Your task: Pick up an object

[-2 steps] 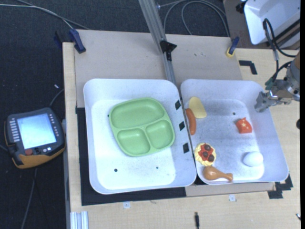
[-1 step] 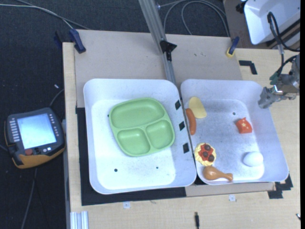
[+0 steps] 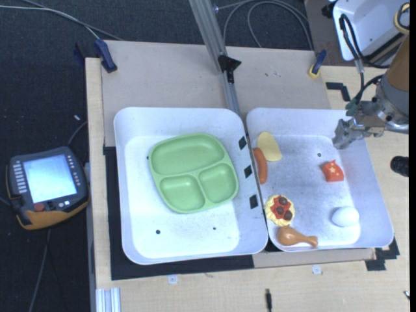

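Approach step, nothing picked yet. My claw (image 3: 344, 135) hangs over the right bin (image 3: 380, 194) near its upper right edge, w/ nothing between it and any toy. Can't tell from this angle whether it is apart or together, too small and dark.

Nearest pick is the red toy (image 3: 333, 171), just below the claw at about 7 o'clock from it, sitting alone on bare bin floor. The white egg (image 3: 344, 216) lies further down at 6 o'clock, near the bin's lower right corner. My guess for the next move: shift a bit down-left to get over the red toy, drop straight, then close on it. It's small and lumpy, so centring matters.

Other stuff in the right bin, all along its left side: a yellow piece (image 3: 270, 147) at the top, an orange hot dog (image 3: 260, 164) touching it, a small pizza (image 3: 281, 208) lower, and a drumstick (image 3: 296, 238) just below that. The left bin (image 3: 130, 174) holds a green tray (image 3: 194, 171) w/ 3 sections.

Nothing blocks the red toy. The bin wall is near the egg and could crowd a grasp there. A metal pole (image 3: 211, 25) crosses the table (image 3: 162, 77) at 12 o'clock, well apart from my path.
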You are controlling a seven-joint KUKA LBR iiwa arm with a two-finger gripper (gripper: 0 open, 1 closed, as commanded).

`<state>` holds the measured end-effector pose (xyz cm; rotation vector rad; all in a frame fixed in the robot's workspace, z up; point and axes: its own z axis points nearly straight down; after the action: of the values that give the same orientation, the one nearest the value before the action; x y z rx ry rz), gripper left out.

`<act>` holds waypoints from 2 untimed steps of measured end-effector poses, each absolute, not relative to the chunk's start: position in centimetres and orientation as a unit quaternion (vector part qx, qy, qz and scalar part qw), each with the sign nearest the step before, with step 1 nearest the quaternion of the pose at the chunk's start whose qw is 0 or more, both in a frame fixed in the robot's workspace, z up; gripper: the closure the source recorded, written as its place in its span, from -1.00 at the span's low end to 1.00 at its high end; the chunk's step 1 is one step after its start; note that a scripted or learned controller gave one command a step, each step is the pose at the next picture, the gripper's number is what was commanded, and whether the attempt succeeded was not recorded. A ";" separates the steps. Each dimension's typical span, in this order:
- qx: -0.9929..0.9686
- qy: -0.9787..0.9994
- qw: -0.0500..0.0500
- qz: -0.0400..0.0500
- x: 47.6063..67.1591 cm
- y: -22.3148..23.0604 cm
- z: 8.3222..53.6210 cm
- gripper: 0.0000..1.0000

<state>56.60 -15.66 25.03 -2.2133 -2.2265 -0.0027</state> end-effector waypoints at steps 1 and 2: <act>-0.705 -0.709 0.001 -0.001 57.0 -11.0 24.7 1.00; -0.705 -0.710 0.002 -0.001 56.4 -5.7 25.4 1.00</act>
<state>56.42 -5.72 25.40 -2.2115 -2.2269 -0.0018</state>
